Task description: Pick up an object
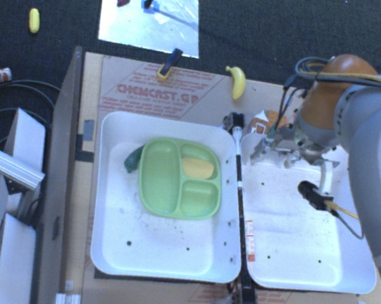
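Gripper (272, 150) hovering over far-left corner of right bin (301, 266), beside orange-and-white object (262, 124) at far rim. Finger state: cannot tell. Other candidates: yellow block (197, 167) lying in green divided plate (178, 179), teal item (133, 158) touching plate's left edge, left bin (156, 254). Advising: centre over object, descend clear of rim.
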